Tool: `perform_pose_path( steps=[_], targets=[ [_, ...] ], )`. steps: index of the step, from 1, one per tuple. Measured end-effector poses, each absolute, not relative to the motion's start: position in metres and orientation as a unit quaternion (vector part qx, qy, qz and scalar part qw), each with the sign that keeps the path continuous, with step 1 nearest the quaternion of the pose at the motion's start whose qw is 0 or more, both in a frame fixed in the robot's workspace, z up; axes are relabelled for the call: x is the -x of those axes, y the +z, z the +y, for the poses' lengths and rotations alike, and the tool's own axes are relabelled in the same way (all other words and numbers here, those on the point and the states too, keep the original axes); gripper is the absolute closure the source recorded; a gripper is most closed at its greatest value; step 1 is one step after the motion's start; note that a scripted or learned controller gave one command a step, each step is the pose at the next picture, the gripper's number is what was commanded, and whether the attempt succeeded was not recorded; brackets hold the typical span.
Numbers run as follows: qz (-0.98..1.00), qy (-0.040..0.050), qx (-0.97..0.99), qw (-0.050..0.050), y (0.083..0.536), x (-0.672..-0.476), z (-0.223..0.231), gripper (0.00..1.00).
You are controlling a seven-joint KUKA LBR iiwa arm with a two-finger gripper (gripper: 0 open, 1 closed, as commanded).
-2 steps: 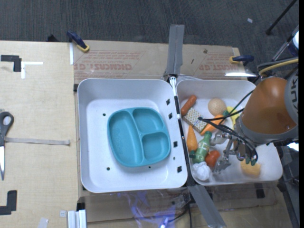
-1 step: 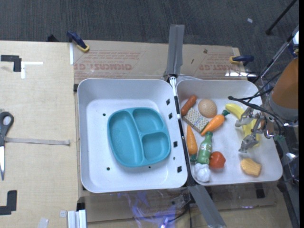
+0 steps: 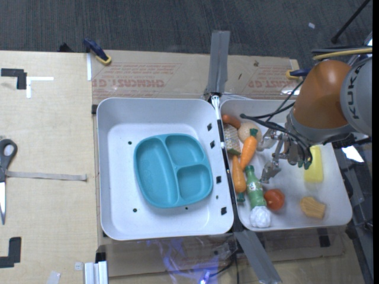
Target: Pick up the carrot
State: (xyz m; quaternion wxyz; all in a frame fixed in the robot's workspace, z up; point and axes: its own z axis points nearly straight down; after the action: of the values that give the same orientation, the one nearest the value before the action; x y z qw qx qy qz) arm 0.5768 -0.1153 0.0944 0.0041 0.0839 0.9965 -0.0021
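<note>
Gripper (image 3: pixel 278 157) hangs over the middle of the right bin (image 3: pixel 337 218), its metal fingers pointing down. I cannot tell from this slanted view how far apart they stand, and I see nothing caught between them. Whether the tips touch the bin floor is also unclear.

Just to the gripper's left, toward the wall shared by the two bins, lies the carrot (image 3: pixel 249 148), slanted, its green top at the upper end and its narrow tip pointing down and away from the gripper. It sits in a crowded pile: a second orange piece (image 3: pixel 238 175) lies just below its tip, and a green bottle (image 3: pixel 254 188) lies below that, on the gripper's near-left. A tomato (image 3: pixel 274 199) sits below the gripper, a yellow block (image 3: pixel 314 164) to its right, and a tan lump (image 3: pixel 312 207) lower right.

The step in hand looks like the approach to the carrot. To do it well, the gripper should shift left until centred over the carrot's thick middle, turn so the fingers straddle it across its width, and descend without nudging the neighbouring pieces. Closing on the thin tip would risk a slip, and the bin wall leaves little room.
</note>
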Motion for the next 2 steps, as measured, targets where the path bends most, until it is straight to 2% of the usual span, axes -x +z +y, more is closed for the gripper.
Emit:
perform_pose_path(
  steps=[1, 2],
  targets=[
    [0.974, -0.0008, -0.224, 0.003, 0.094, -0.586, -0.097, 0.00],
    [0.934, -0.0003, -0.357, 0.002, 0.093, -0.615, -0.099, 0.00]
  ],
)
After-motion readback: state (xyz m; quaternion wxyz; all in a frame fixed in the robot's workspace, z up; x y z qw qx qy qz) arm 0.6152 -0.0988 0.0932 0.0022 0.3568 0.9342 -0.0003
